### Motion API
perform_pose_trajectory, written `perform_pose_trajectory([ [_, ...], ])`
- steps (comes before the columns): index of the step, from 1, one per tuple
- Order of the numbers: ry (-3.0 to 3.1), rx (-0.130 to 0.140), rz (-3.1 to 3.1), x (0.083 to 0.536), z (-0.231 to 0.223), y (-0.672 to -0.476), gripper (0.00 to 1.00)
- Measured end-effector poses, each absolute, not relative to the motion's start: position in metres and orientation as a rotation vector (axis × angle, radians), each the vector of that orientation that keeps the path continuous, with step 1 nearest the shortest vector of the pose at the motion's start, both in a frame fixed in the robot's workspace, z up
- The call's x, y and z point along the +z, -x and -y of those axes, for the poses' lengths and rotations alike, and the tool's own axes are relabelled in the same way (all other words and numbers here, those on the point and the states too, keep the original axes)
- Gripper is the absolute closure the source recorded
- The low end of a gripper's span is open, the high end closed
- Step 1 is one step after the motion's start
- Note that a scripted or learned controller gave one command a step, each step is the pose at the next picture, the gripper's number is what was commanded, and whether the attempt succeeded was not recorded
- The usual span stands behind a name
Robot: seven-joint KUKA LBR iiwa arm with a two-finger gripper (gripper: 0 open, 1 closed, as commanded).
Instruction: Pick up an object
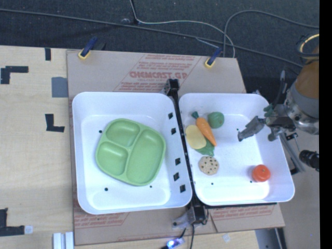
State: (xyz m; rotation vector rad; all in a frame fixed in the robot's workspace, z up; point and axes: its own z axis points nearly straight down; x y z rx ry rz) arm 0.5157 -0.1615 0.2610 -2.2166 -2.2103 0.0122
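Right bin (236,197): toy carrot (206,130), green ball (216,119), yellow piece (195,137), cookie (208,165), red tomato (261,173). Left bin (83,154): green divided tray (130,151). Gripper (259,129) above right bin's right side, spread apart, holding nothing.

A light wooden bench (31,154) is carrying a brown cardboard sheet (155,71), held by two yellow-and-blue clamps (87,48) at its far edge. Dark carpet (62,9) is lying beyond, with thin cables (171,22) trailing across it. Black tape marks (52,122) are showing on the bench's left part.
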Motion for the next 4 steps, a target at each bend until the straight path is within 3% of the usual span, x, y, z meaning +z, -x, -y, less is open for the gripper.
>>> perform_pose_trajectory([
  [1,2.219,0.002,2.222,0.267,0.161,-0.518,0.0],
  [4,2.216,0.006,2.218,0.109,0.151,-0.51,0.0],
])
